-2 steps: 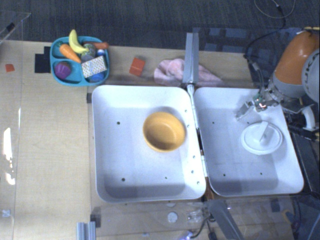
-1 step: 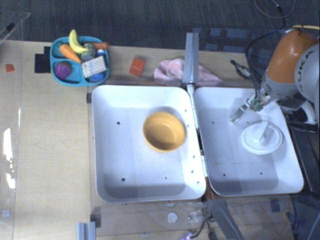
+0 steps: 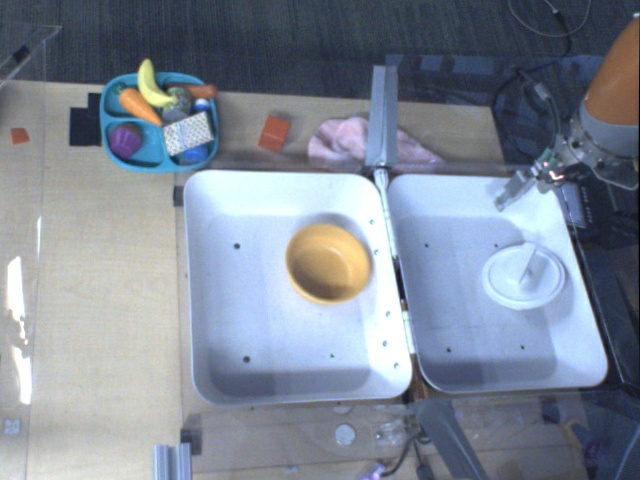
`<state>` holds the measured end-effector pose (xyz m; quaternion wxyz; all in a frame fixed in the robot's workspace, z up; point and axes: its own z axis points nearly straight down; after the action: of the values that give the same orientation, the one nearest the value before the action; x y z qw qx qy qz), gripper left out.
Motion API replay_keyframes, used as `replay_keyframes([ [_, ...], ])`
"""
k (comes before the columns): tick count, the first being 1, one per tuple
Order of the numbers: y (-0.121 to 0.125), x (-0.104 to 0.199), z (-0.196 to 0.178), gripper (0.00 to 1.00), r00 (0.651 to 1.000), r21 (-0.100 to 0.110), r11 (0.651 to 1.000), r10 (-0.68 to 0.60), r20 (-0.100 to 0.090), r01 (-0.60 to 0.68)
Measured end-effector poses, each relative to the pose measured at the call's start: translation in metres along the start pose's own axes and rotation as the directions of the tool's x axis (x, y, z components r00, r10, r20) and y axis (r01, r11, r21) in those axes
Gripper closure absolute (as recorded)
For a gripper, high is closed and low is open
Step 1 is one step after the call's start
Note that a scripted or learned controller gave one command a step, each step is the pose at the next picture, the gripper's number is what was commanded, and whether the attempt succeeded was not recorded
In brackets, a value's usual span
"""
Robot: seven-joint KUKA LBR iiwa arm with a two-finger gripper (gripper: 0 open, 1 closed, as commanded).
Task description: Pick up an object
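A yellow bowl [image 3: 328, 262] sits upright near the middle of the left bin [image 3: 230, 348]. A white round dish [image 3: 523, 276] lies in the right bin [image 3: 470, 358], toward its right side. My gripper [image 3: 518, 188] hangs above the far right corner of the right bin, at the end of the grey arm with its orange band [image 3: 615, 88]. It is well above and behind the white dish, apart from it. Nothing shows in its grasp.
On the bench behind the left bin stand a blue tray [image 3: 135, 153] of toy food, a red block [image 3: 274, 133] and a pink cloth [image 3: 345, 143]. A grey upright bar [image 3: 380, 118] rises between the bins at the back. Cables [image 3: 520, 98] lie behind the right bin.
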<state>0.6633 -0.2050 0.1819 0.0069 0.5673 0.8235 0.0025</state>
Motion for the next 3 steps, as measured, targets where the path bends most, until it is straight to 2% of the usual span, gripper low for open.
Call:
replay_keyframes([
  [1,-0.015,0.007,0.090,0.00,0.991,0.000,0.991,-0.134,0.000,0.134],
  [2,0.015,0.041,0.093,0.00,0.978,0.029,0.978,-0.207,0.003,0.207],
  [3,-0.027,0.015,-0.007,0.00,1.000,0.001,1.000,-0.006,-0.001,0.006],
])
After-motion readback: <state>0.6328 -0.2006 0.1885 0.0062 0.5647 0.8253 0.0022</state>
